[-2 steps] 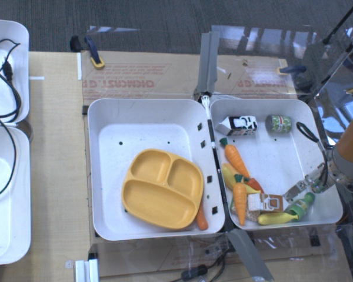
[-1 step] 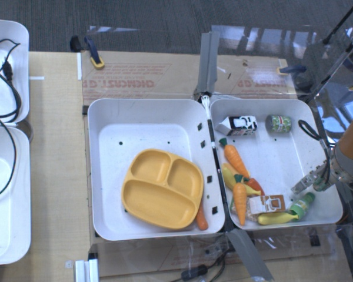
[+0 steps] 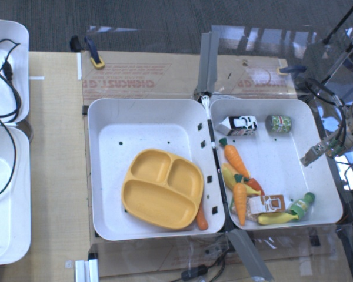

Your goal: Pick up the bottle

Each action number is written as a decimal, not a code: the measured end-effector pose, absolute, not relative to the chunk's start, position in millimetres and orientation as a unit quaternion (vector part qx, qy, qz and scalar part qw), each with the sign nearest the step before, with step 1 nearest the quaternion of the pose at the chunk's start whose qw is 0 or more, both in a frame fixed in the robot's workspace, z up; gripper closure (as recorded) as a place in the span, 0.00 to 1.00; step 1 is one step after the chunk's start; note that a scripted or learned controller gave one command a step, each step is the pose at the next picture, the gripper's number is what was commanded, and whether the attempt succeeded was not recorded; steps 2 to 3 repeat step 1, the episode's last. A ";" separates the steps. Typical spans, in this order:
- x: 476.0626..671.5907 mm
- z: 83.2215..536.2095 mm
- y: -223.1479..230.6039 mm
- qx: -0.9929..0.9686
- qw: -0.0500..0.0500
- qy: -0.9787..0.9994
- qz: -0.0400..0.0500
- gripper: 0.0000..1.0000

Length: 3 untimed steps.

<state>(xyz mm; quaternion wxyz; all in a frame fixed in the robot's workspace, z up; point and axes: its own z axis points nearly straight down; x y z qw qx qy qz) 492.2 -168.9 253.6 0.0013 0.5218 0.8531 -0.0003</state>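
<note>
The hand (image 3: pixel 313 155), grip unreadable, should drop onto the green bottle (image 3: pixel 300 206) at the lower right, avoiding the banana (image 3: pixel 276 218).

Green bottle (image 3: pixel 300 206) lying in right bin (image 3: pixel 323 157) near corner, beside banana (image 3: pixel 276 218); yellow tray (image 3: pixel 163 188) in left bin (image 3: pixel 106 157).

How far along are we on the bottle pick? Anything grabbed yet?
Done: nothing visible so far. The green bottle lies on its side in the near right corner of the right bin, beside a banana and a small carton. In hand: the pincer sits at that bin's right edge, above and apart from the bottle. Left: the descent, the grasp and the lift.
</note>
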 end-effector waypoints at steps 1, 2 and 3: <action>492.1 253.5 -169.0 0.522 0.001 0.853 0.000 0.00; 492.1 253.5 -169.0 0.522 0.001 0.853 0.000 0.00; 492.1 253.5 -169.0 0.522 0.001 0.853 0.000 0.00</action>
